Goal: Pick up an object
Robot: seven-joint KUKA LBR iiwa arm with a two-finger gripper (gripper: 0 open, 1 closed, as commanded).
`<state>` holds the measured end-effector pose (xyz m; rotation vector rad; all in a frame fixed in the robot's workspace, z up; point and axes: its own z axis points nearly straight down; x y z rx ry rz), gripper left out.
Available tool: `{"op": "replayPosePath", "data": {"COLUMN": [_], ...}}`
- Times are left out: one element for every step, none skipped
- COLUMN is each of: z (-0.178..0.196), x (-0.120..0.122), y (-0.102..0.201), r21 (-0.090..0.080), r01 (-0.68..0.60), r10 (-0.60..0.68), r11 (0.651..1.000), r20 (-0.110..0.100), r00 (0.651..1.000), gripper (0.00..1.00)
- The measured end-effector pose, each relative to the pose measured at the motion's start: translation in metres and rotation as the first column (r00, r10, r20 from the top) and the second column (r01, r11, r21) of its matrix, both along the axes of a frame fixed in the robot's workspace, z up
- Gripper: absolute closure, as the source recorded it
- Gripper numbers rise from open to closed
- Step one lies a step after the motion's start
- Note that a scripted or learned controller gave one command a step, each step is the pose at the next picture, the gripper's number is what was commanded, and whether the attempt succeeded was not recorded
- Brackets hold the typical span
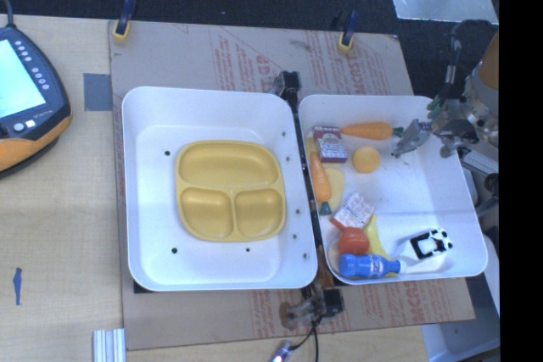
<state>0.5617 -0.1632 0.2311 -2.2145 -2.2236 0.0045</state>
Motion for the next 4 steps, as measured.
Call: {"op": "replayPosePath", "data": {"z": [-0.126, -0.139, -0.140, -0.129], "x": [0.013, 0.059, 0.094, 0.094], "y": [0.059, 0.035, 0.066, 0.065], "r21": [0.000, 0.000, 0.002, 0.001], "r01": [-0.002, 0.000, 0.002, -0.001], "r10": [0.002, 0.000, -0.002, 0.001], "r11": [1.000, 1.000, 1.000, 1.000], "r20": [-0.004, 0.001, -0.002, -0.002], "r00": [1.000, 1.000, 1.000, 1.000], "gripper": [0.00, 0.00, 0.00, 1.00]}}
